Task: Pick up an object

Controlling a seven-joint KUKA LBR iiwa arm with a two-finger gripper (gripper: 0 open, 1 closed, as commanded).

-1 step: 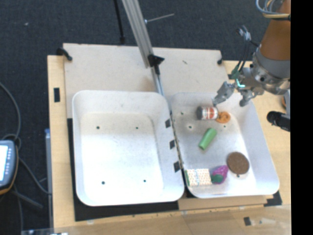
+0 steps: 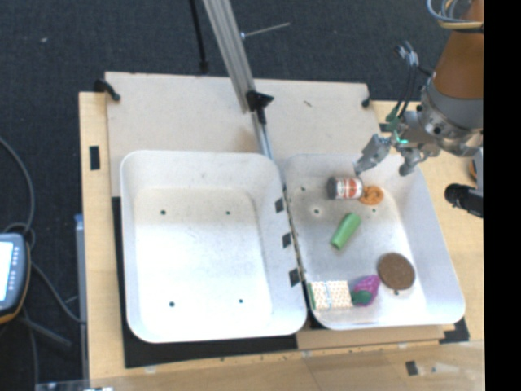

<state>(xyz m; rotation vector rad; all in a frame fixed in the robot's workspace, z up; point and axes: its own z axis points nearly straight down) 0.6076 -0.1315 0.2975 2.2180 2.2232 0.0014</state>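
Nearest me, the pale wooden bench (image 2: pixel 98 218) carries two shallow white plastic bins. My gripper (image 2: pixel 389 158) hangs spread and holding nothing over the far edge of the right-hand bin (image 2: pixel 431 251); the left-hand bin (image 2: pixel 203 243) sits well off to its left. Below the gripper, toward me, lie a round brown disc (image 2: pixel 396 271), a green cylinder (image 2: pixel 345 230), a patterned box (image 2: pixel 330 295) and a purple-green toy (image 2: pixel 365 290). Just beneath its left finger (image 2: pixel 370 153) rests a red-banded small can (image 2: pixel 345 188), touching a small orange piece (image 2: pixel 373 194).
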